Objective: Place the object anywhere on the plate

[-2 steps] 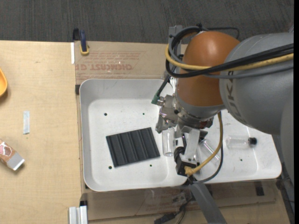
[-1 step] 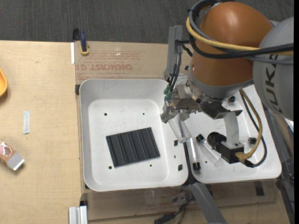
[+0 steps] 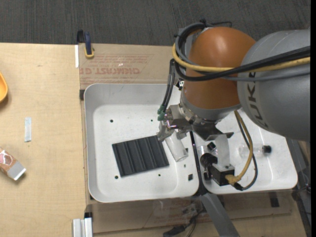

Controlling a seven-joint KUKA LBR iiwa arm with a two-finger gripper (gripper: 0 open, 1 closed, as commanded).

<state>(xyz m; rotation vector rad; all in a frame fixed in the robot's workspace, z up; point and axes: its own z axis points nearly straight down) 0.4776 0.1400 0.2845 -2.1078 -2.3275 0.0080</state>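
Observation:
A black ridged rectangular plate point(image 3: 140, 155) lies flat in the left white bin point(image 3: 94, 132), a little below its middle. My gripper point(image 3: 174, 141) hangs under the orange wrist band, just off the plate's upper right corner and close to the wall between the bins. The big wrist hides much of it. I cannot make out any object at the gripper. In the right bin point(image 3: 279, 174) a small black item point(image 3: 266, 149) lies near a faint clear item point(image 3: 245, 151).
The grey arm covers most of the right bin. On the wooden bench to the left lie a small white strip point(image 3: 28, 130), a wrapped item point(image 3: 12, 165) and an orange thing point(image 3: 2, 89) at the edge. Cardboard point(image 3: 118, 65) lies behind the left bin.

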